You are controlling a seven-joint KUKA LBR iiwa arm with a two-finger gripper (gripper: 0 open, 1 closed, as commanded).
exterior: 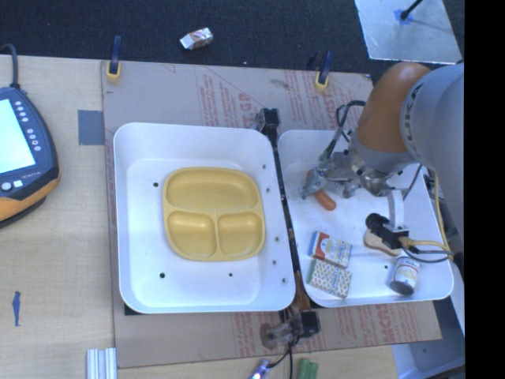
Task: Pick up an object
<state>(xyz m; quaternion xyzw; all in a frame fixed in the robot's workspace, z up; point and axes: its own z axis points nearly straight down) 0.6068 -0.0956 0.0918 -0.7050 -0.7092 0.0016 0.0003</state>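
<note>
Orange and small, a carrot-like piece [325,201] lies in the far-left part of the right bin [442,290], just under the pincer [319,181], whose grey tips hang low over it; whether they stand apart or together I cannot tell. To take it well, I judge the tips should straddle its short width and sink almost to the floor before closing. The two small cartons [330,263] lie nearer, well apart.

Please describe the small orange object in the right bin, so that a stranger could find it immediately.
Look in the right bin, the one under the arm. Just below the gripper lies a short orange stick, like a tiny carrot. Its neighbours are flat packets and a can; nothing else there is orange.
</note>
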